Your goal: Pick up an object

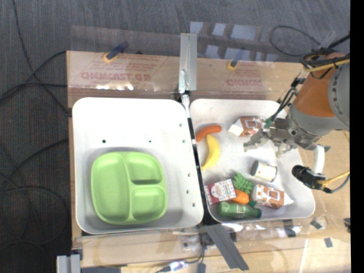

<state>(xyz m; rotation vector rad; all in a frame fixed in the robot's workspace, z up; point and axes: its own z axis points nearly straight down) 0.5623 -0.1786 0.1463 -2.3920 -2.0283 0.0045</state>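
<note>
The right bin (224, 108) holds a yellow banana (211, 151), an orange sausage (207, 131), a brown-and-white carton (247, 126), a white cup on its side (263, 170), a red-and-white carton (269, 196), a pink carton (220, 190), a green bottle (238, 210), a small carrot (242, 198) and a green bunch (243, 182). My gripper (267, 145) hangs over the right half of this bin, just right of the brown-and-white carton and above the white cup. Its fingers stand spread, open, with nothing between them.
The left bin (114, 110) holds a green divided plate (129, 186). A metal divider post (186, 61) stands between the bins at the back. The arm's orange band (315, 98) and cables (315, 178) lie over the right bin's right edge.
</note>
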